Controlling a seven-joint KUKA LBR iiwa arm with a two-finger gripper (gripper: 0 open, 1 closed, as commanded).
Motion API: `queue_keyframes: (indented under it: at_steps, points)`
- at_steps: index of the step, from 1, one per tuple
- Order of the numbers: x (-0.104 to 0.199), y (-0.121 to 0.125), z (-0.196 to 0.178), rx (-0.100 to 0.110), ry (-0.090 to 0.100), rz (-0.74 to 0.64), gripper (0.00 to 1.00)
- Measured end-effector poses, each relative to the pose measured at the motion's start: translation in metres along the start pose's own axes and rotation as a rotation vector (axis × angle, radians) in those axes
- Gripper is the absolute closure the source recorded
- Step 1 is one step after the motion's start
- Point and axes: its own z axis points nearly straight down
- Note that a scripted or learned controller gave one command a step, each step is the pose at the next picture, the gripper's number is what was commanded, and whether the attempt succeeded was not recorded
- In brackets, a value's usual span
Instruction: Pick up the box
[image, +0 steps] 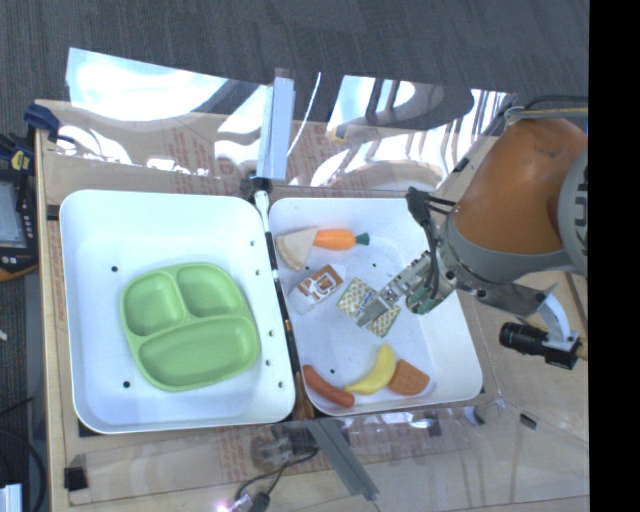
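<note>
The arm (520, 190) reaches in over the right bin (455, 345), and its gripper (392, 298) sits low in the middle of that bin, right on top of a small patterned box (366, 303). From here I cannot tell whether the jaws are released or clenched; the metal parts blur into the box's printed pattern, so whether it is actually grasped is unclear. The box lies flat on the bin floor, touching or directly under the jaw tips, tilted at an angle to the bin walls. Just beyond the jaws, away from the arm, lies a second small carton (319, 287) with a brown and white print. Farther that way a pale bread wedge (294, 246) rests beside a carrot (336, 239). On the near side of the jaws a banana (374, 372) curves between a sausage (328, 388) and a round cookie (408, 378). Well away from the jaws, the left bin (90, 300) holds a green divided plate (190, 325).
</note>
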Motion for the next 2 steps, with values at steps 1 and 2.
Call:
queue_keyframes:
  at_steps: [1, 2]
  points:
    - [0.04, 0.049, 0.076, 0.007, 0.006, 0.239, 1.0]
    - [0.073, 0.088, 0.084, 0.006, 0.004, 0.527, 1.0]
